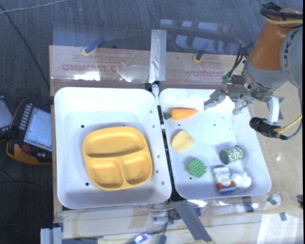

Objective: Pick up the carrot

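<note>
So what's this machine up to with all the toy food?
A grey robot arm with an orange band is reaching in over the right white bin, its hand hovering open beside the orange toy carrot, which lies untouched near the bin's back left corner. A pale yellow lump, a green disc and a small can lie nearby. The left white bin holds a yellow divided tray.

Grey arm [290, 50], orange band, black cables
</note>
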Action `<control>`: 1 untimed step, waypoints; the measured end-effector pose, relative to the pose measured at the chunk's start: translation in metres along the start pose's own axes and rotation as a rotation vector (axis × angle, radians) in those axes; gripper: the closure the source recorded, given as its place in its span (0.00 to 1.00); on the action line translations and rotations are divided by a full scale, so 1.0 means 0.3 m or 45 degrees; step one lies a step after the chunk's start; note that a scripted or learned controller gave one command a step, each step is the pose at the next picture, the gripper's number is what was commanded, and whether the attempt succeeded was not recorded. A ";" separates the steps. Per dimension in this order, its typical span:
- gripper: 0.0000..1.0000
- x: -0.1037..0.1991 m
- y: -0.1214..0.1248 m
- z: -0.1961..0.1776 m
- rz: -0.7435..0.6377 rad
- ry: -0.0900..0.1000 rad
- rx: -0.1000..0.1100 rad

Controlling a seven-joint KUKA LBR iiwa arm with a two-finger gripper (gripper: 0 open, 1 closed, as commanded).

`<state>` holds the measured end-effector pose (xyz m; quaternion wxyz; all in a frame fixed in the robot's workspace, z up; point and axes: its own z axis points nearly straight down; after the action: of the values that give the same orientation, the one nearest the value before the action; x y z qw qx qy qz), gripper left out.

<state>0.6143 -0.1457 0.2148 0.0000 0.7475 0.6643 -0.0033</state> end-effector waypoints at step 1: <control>0.00 0.112 0.166 0.055 -0.343 0.002 -0.004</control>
<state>0.6677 -0.1181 0.1979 0.0004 0.6516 0.7586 -0.0016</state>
